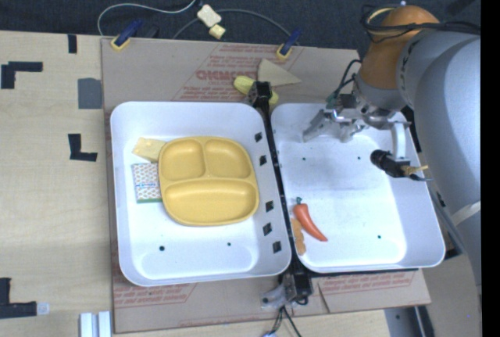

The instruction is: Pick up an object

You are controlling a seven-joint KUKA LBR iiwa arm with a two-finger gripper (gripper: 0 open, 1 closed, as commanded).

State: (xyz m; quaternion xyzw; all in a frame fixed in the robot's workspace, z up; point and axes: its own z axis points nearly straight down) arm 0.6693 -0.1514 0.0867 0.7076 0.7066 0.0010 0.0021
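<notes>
Object: an orange carrot-shaped toy point(311, 223) with a small green top lies flat in the right-hand shallow white bin point(367, 249). It is close to the bin's left wall and nearer the near edge than the far one, with its green end pointing toward the far edge.
Beside it: a thin orange strip point(298, 236) lies just left of the toy, against the left wall. It is too small to tell what it is.
Gripper: the two-finger gripper point(337, 127) hangs over the far edge of the right-hand bin, well apart from the toy.
Gripper state: I cannot tell how far open it is. Nothing can be seen in its hold.
Arm: the grey arm with an orange band point(445, 109) comes in over the bin's right edge.
Left bin: the left-hand shallow white bin point(195, 253) holds a yellow plastic plate with three compartments point(208, 181) in its middle.
Left of the plate: a pale yellow wedge point(146, 148) and a small patterned card point(145, 181) lie near the bin's left wall, both touching or tucked under the plate's rim.
Under the bins: a brown cardboard sheet point(226, 73) is held at its far edge by two blue clamps point(125, 34).
Far edge, between the bins: a small yellow lump point(244, 83) and a tan triangular scrap point(279, 73) sit on the cardboard.
</notes>
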